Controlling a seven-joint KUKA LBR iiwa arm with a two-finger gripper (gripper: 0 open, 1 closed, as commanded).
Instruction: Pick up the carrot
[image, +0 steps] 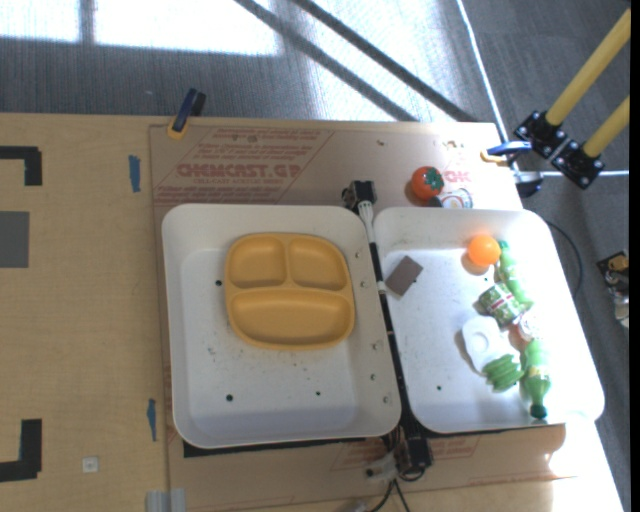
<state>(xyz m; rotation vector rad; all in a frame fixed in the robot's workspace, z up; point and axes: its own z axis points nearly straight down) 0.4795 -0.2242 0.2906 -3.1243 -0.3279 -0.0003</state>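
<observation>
Orange carrot (482, 250) near right bin (440, 300) far edge.

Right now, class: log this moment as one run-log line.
stage: not started | yellow plate: left bin | orange ball, green items: right bin | carrot: not identified

Far right, past the bins: two yellow bars (598, 62) running slantwise, gripped by black clamp blocks (556, 145) with a small orange-tipped clip (497, 153) just beside. Cannot tell whether part of the robot's own body. Nothing more to tell.
</observation>
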